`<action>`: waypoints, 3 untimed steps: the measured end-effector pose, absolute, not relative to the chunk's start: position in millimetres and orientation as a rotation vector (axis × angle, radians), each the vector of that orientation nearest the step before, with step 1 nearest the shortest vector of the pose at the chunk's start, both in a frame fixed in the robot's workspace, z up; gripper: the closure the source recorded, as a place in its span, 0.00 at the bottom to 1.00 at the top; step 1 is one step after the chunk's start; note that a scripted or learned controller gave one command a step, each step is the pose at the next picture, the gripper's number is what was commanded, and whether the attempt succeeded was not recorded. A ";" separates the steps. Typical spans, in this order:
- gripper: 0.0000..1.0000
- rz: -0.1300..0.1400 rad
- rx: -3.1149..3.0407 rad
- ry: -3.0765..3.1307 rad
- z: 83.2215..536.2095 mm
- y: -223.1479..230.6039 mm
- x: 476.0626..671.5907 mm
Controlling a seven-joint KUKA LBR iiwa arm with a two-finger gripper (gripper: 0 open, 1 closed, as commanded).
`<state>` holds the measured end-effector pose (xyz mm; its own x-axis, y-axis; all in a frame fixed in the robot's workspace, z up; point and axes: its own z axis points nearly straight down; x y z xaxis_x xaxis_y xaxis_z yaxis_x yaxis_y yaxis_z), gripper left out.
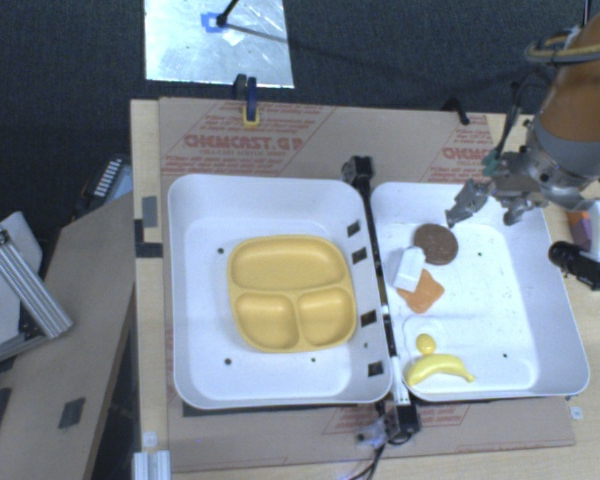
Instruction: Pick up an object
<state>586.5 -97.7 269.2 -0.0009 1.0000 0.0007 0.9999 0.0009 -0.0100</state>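
The right bin (540, 308) holds a brown round disc (436, 243), a white block (408, 266), an orange wedge (423, 292) touching the block, and a yellow banana (439, 369) near the front wall. My gripper (491, 206) hangs over the bin's back part, just right of and above the brown disc. It is open, with nothing between its fingers. One finger (466, 202) points down towards the disc.
A yellow three-compartment tray (285, 293) lies in the left bin (195, 268). A black divider (372, 268) runs between the bins. A small yellow lump (425, 344) sits by the banana. Bare white floor fills the right bin's middle and right side.
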 end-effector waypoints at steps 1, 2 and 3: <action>0.00 -0.002 -2.219 -2.226 275.4 -97.4 588.5; 0.00 0.002 -2.219 -2.222 214.7 -97.1 594.2; 0.00 0.002 -2.220 -2.222 159.9 -106.4 590.9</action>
<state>590.9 -106.4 159.9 -0.0007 1.0000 0.0000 1.0000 0.0007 -0.0014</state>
